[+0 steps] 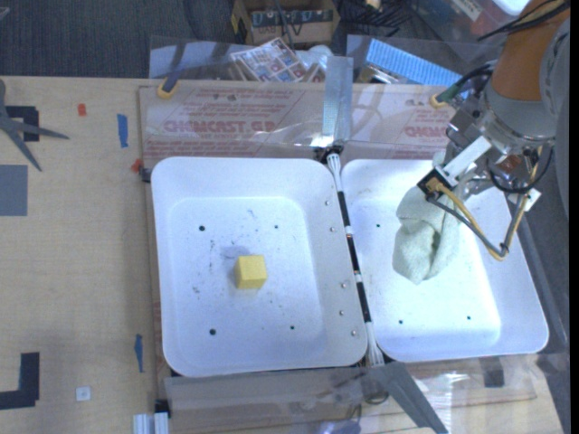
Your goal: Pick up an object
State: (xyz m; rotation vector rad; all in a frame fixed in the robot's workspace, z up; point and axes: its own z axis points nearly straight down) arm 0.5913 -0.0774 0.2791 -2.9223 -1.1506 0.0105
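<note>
Hanging over pale cloth (423, 242) in right bin (470, 324), arm (529, 70), grip unclear, yellow block (251, 271) in left bin (181, 242)

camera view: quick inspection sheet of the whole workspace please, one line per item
surface: wooden bench bearing a left bin and a right bin, both white.
job's things: yellow cube in the left bin; pale cloth crumpled in the right bin.
clutter: blue tape strip on the bench.
grippers: gripper over the right bin, beside the cloth; hold cannot be told.
cables: dark cables behind the bench.
surroundings: cardboard box and blue ribbed sheet beyond the bins.
</note>
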